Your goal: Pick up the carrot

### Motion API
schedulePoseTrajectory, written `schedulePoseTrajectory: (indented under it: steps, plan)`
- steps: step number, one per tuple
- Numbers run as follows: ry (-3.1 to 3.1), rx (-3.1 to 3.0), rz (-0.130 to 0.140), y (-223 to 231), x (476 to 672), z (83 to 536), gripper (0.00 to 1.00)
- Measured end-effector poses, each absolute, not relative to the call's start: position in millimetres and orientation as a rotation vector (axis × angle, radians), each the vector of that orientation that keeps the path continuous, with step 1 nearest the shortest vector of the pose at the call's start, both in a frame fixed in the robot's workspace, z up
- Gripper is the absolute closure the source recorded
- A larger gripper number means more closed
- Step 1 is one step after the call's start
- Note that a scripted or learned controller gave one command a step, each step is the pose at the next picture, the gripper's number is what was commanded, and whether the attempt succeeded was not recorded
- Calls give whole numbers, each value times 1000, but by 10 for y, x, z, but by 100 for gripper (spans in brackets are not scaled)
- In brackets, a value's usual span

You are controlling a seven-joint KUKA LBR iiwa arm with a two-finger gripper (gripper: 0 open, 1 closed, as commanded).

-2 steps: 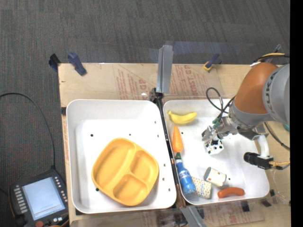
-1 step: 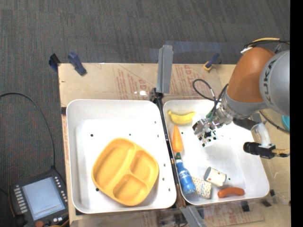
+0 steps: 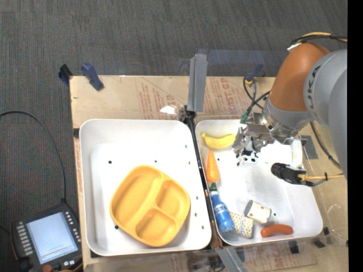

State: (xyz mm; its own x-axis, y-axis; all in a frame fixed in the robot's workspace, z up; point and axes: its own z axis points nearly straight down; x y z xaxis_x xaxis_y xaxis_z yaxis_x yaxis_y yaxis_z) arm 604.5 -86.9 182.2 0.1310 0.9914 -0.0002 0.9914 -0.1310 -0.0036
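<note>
The claw point(image 3: 248, 149) hangs over the right bin point(image 3: 306, 220); I cannot tell its opening. The carrot point(image 3: 212, 166) lies near the claw, by the bin's left wall, just below the banana point(image 3: 218, 141). A descent could snag either.

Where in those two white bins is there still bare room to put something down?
Right bin: bare middle, between carrot, blue bottle and right wall; the near edge is crowded. Left bin: open floor behind and left of the yellow tray.
</note>
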Motion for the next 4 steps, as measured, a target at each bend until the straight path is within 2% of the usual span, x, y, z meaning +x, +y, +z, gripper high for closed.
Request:
schedulePoseTrajectory:
  steps: [1,2,3,4]
  plan:
    - [-2005,-2411,6,-546,5754,1856,100]
    - [-2377,-2046,5,-48,5515,1858,100]
    - [-2258,-2180,5,816,5401,1858,100]
    - [-2384,-2042,4,191,6057,1859,100]
